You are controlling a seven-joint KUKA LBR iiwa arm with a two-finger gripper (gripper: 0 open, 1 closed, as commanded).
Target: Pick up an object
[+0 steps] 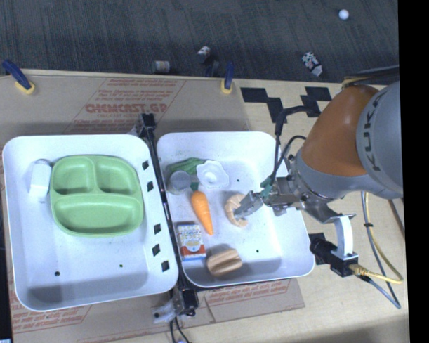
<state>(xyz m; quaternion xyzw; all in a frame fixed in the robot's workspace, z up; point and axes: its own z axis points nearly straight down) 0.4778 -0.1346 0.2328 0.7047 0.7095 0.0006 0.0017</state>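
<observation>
My gripper (245, 205) reaches in from the right over the right bin (291, 259), its fingers low at a pale tan donut-shaped toy (234, 209). The fingers sit against the donut's right side; I cannot see whether they close on it. To the left lies an orange carrot (201, 211). A hot-dog bun (223, 260) rests near the bin's front, beside a small red and white carton (191, 240). A white cup-like piece (212, 174), a grey round piece (180, 180) and a green leafy toy (185, 165) lie toward the back.
The left bin (28, 279) holds a green divided plate (97, 194) and a small white object (39, 179) at its left. Black clips run along the divider between the bins. The arm's grey body and cables cover the bench right of the right bin.
</observation>
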